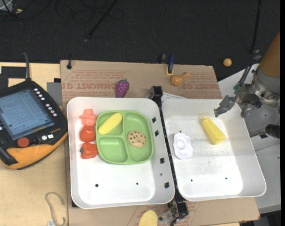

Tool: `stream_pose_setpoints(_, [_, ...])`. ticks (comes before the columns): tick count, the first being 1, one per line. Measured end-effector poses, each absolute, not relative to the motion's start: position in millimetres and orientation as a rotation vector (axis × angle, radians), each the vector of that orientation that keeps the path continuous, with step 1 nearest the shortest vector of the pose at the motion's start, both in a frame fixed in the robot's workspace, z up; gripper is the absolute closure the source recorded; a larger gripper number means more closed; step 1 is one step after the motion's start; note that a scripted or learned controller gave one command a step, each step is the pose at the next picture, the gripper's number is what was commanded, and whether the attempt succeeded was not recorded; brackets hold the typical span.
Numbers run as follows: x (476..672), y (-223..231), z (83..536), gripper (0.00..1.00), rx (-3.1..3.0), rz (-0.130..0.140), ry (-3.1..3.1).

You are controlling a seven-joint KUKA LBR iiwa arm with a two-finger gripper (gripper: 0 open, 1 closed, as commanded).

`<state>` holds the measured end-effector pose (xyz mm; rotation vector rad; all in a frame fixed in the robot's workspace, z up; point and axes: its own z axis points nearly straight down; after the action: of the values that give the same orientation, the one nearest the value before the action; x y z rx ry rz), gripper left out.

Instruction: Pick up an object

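At the right edge of the view, the gripper [236, 105] hangs over the upper right corner of the right bin [236, 182], with the orange-banded arm [270, 60] reaching in behind it. Whether its fingers are apart or together I cannot tell; nothing shows between them. Just below and left of the gripper, a yellow mustard bottle [213, 130] lies tilted on the bin floor, apart from the gripper. Nearer the divider rests a white fried egg [182, 146], near the bottle but not touching it. Across the divider, the left bin [114, 187] holds a green divided plate [125, 136] carrying a corn cob [109, 123] and a cookie [136, 138] in separate compartments. Red and orange toy pieces [87, 133] line the plate's left side. On the tabletop [20, 192] to the left sits a control pendant [24, 121].
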<state>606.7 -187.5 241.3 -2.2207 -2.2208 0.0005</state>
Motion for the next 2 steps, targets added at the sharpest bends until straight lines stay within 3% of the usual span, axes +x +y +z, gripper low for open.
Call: stream_pose_setpoints(2, [612.8,-191,131,0.00,-2.216,0.004,-2.219])
